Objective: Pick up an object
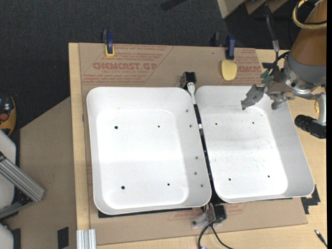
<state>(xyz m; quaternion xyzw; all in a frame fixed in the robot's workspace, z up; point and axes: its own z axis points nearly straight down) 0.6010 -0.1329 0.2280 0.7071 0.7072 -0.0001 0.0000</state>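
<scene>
Two white bins sit side by side on the bench: left bin [98,154], right bin [290,154]. Both floors show just small dark dots, likely drain or mounting holes, nothing graspable that I can make out. Black strip with a connector [189,80] runs along the seam between the bins, probably tying them together so they don't slide apart. Blue clamps [108,37] at the far edge pin the cardboard sheet [140,61] down, same reason.

Gripper [254,97] hangs over the far part of the right bin, arm [308,51] coming in from the right with the orange band above the wrist. Fingers point down and toward the left, looks angled for a descent into the bin. Nothing visible between them; whether they are spread or closed I cannot tell at this size and angle.

Task object: the only loose candidate I see is a small pale yellow object [229,69] lying on the cardboard just beyond the right bin's far rim, outside both bins. Gripper is near it but apart from it. Judgement: pick not yet done, no grasp established, and the yellow piece sits off the normal bin area, so reach could be awkward.
</scene>
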